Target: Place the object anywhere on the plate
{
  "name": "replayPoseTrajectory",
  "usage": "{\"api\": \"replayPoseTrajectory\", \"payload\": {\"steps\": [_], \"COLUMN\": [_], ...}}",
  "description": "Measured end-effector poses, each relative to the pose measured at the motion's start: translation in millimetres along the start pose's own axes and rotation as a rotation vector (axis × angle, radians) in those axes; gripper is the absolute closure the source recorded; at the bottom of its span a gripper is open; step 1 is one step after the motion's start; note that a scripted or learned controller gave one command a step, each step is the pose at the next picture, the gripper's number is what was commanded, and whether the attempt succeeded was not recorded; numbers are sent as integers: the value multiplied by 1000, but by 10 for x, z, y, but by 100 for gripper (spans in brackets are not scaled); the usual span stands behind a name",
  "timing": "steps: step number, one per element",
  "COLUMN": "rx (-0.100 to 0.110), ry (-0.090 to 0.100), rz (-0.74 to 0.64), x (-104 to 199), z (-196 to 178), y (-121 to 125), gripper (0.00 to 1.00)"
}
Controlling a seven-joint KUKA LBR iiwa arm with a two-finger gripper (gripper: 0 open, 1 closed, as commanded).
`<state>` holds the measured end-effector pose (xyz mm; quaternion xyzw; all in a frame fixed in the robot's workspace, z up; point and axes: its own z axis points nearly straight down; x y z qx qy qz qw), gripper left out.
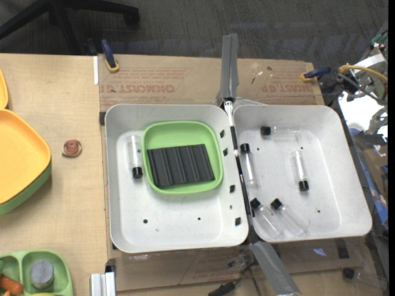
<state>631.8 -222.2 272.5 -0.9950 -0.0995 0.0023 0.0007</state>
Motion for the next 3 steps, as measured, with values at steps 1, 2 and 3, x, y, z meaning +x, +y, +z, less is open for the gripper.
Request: {"api": "replayPoseTrajectory", "payload": {"steps": [1, 2, 3], "rx": [0, 0, 0], "ry": [0, 0, 0], "rz": [0, 0, 1], "x": [-127, -324, -411], "z": [224, 369, 583], "y": [-29, -66, -84], "gripper": [0, 0, 0]}}
